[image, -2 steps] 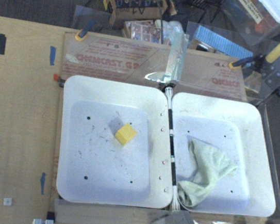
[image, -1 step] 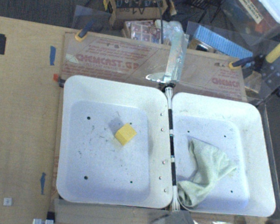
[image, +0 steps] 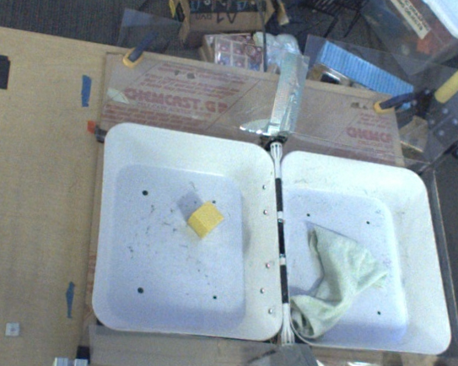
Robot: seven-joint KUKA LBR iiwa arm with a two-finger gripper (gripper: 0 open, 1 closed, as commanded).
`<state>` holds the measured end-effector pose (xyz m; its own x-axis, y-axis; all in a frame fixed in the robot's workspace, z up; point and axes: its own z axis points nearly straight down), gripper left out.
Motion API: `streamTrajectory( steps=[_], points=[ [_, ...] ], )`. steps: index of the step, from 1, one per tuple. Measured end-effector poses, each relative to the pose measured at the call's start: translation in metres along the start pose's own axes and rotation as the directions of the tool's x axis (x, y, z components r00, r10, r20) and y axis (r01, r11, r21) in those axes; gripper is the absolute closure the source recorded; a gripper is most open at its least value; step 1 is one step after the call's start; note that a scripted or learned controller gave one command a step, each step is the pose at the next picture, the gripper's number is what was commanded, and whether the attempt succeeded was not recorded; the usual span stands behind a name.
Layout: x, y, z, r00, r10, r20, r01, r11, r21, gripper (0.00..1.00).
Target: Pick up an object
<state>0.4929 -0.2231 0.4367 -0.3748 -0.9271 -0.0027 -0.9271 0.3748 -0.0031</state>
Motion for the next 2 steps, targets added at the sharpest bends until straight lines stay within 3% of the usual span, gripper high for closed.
streamTrajectory(
  steps=[1, 2],
  points=[
    [0.005, 0.012, 0.0, 0.909, -0.418, 0.001, 0.418, 0.909, -0.002, 1.0],
    [-0.003, 0.015, 0.126, 0.814, -0.581, 0.001, 0.581, 0.814, -0.001, 1.0]
  ],
)
